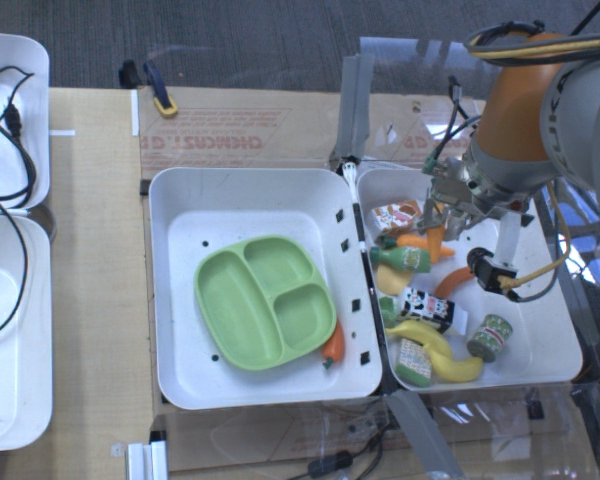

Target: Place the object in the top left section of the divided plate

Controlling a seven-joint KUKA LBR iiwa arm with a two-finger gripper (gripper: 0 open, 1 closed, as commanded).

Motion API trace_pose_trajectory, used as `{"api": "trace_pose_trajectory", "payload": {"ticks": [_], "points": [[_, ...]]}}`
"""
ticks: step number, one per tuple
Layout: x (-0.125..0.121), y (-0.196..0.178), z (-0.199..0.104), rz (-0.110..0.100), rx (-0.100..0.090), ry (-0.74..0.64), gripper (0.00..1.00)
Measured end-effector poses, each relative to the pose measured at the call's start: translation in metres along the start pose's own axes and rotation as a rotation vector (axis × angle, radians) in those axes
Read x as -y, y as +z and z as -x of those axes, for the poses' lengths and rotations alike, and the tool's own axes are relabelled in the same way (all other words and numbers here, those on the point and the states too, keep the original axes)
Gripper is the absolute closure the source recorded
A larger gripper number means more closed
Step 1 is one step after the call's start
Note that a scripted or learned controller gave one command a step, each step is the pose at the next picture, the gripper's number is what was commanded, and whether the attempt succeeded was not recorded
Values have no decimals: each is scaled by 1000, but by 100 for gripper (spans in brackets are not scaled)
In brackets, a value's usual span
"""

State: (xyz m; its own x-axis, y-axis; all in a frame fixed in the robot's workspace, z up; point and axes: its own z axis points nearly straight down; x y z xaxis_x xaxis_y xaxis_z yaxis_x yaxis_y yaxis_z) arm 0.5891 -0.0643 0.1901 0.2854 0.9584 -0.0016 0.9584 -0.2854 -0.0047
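Hovering over the right bin point(555, 363), the gripper point(442, 218) meets an orange carrot point(420, 240); grip unclear.

Pincer point(442, 218) over right bin point(555, 363) toys; divided plate point(265, 301) (green) left.

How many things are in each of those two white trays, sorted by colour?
Green: 4, plate, bottle, can, small piece
Orange: 4, carrot, carrot, piece, packet
Yellow: 2, banana, piece
Black-and-white: 1, carton
Total: 11
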Motion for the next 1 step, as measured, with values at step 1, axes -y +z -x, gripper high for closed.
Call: {"api": "trace_pose_trajectory", "payload": {"ticks": [1], "points": [[31, -1, -62, -1, 1, 16, 100]]}}
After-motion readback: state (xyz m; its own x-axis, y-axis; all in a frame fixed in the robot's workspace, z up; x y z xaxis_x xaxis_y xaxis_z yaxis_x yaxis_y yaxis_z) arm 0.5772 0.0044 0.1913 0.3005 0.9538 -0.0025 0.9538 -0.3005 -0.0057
